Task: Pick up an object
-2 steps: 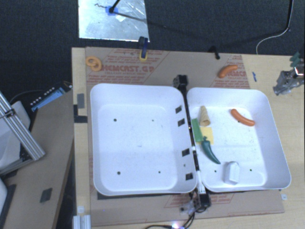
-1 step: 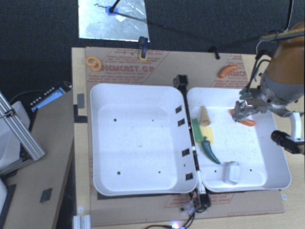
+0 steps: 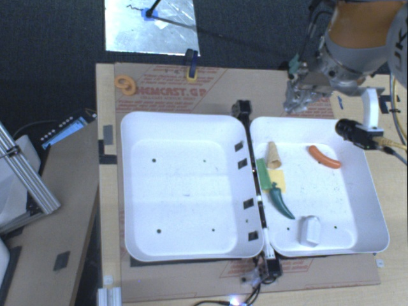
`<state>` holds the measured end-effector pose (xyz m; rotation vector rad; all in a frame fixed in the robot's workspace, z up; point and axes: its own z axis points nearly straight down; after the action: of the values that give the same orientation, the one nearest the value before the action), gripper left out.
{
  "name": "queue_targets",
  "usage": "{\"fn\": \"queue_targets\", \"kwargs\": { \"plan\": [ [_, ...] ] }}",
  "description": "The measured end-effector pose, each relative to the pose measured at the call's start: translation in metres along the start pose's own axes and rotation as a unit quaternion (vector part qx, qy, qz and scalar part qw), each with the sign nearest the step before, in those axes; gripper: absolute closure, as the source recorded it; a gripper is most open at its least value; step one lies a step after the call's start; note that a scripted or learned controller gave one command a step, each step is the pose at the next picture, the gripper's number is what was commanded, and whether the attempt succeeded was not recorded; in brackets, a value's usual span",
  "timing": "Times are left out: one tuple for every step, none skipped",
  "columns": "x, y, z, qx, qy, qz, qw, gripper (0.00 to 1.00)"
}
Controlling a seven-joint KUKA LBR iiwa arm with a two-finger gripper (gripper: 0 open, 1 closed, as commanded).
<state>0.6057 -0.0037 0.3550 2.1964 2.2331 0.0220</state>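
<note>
Grey claw — above bench, nothing touched

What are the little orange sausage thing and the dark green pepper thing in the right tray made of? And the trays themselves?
The small orange sausage-shaped piece looks like smooth moulded plastic, toy food, judging by its even colour. The curved dark green pepper-shaped piece seems likewise plastic, perhaps rubbery; the view cannot settle that. The two shallow white bins look like thin formed plastic with a matte finish and rounded rims.

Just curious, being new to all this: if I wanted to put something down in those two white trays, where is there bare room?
The left bin has a bare floor. The right bin is crowded along its left wall, free between sausage and white block.
</note>
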Motion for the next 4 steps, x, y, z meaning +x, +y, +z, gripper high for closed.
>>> {"fn": "queue_targets", "kwargs": {
  "plan": [
    [0.082,-0.051,0.102,0.014,0.000,0.002,0.9999,1.00],
    [0.146,-0.051,0.015,0.003,0.001,0.002,1.0000,1.00],
    [0.222,-0.121,0.075,0.012,-0.001,0.002,0.9999,1.00],
    [0.242,-0.113,-0.055,0.001,0.002,0.004,1.0000,1.00]
  ]
}}
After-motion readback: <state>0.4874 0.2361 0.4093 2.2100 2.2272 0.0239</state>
